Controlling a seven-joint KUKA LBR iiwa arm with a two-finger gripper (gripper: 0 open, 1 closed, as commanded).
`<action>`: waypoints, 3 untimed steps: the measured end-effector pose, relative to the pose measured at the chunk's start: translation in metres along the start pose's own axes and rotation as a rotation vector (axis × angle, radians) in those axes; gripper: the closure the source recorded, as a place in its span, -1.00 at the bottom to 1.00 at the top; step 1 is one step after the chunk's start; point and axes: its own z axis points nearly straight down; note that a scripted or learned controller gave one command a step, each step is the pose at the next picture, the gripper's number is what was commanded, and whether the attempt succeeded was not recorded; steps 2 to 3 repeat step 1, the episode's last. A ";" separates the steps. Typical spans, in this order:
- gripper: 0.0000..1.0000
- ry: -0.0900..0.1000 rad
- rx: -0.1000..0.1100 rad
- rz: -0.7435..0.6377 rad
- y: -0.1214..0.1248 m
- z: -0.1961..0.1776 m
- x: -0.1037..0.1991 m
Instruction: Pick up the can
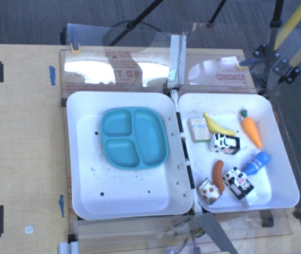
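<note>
Picking the can [209, 191] cleanly calls for care. It seems to lie tipped in the lower left corner of the right bin [280, 181], against the sausage [218, 173] and close to the wall, so a steep descent straddling its narrow width looks safest.

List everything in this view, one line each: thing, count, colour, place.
bins: 2, white, side by side on the bench
divided plate: 1, teal, left bin
banana: 1, yellow, right bin, rear
carrot: 1, orange, right bin, rear right
patterned box: 1, beige, beside the banana
cow-print cartons: 2, black and white, right bin
bottle: 1, blue, right side
sausage: 1, red-brown, front
can: 1, brown and white, front left corner
</note>
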 end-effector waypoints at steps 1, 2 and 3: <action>1.00 -0.002 -0.007 -0.004 0.002 -0.011 0.002; 1.00 -0.002 -0.007 -0.004 0.002 -0.011 0.002; 1.00 -0.002 -0.007 -0.004 0.002 -0.011 0.002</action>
